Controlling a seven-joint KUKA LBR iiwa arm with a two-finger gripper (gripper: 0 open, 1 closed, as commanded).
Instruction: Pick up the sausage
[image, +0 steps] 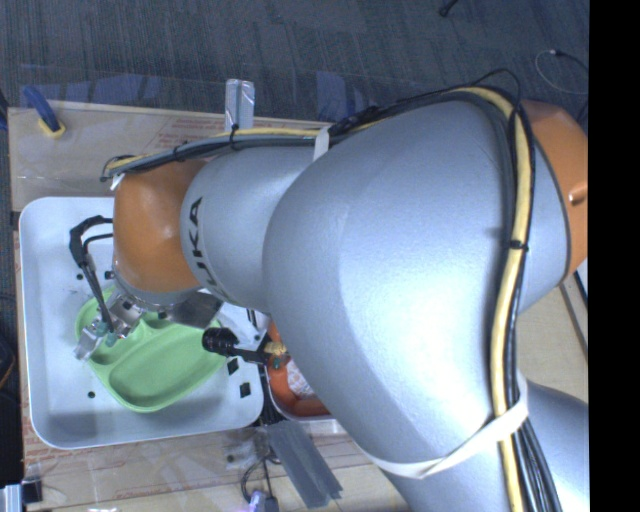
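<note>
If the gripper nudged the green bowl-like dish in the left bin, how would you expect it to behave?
The green dish looks shallow and thin-walled, so probably light and apt to slide on the smooth white bin. Its low, broad shape suggests it would skid rather than tip. The gripper sits at its rim.

This looks like a robotics lab rather than a home; a large grey KUKA arm with an orange band (400, 270) (cables strapped along it) reaches over a pale wooden bench (130, 135); a shallow white plastic bin (45, 300) sits on it; dark grey carpet (300, 40) lies beyond.
</note>
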